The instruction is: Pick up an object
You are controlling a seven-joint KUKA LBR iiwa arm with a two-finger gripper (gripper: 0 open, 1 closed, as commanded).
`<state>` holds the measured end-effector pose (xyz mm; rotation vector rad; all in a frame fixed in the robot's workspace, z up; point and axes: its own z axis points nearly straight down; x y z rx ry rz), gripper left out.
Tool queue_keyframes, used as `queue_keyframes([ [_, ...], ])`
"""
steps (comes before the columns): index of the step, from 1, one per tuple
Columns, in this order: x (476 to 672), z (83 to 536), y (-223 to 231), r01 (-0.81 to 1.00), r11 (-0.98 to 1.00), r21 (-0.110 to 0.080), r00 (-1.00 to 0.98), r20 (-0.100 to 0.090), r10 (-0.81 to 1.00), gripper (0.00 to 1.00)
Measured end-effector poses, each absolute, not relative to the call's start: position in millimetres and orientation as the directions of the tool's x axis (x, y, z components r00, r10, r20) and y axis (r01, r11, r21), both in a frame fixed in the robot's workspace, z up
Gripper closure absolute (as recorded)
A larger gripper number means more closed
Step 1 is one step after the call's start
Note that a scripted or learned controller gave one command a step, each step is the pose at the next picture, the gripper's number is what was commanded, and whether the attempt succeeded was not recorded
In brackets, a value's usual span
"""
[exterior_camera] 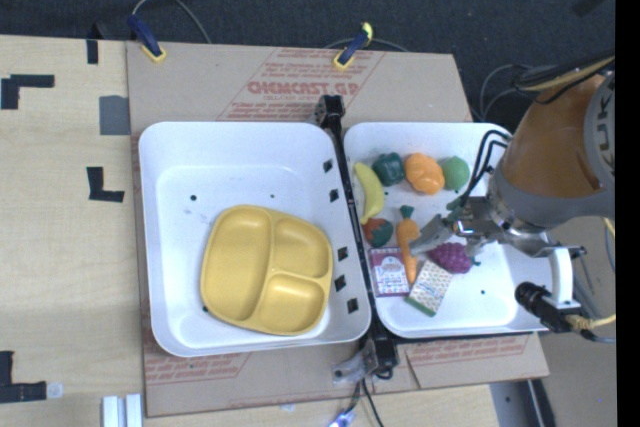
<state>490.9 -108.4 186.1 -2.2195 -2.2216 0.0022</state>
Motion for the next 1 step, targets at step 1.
queue_keyframes([
  [1,538.0,88.8,-94.2,1.000,0.001,0.007,-0.001,0.001,1.000,0.00],
])
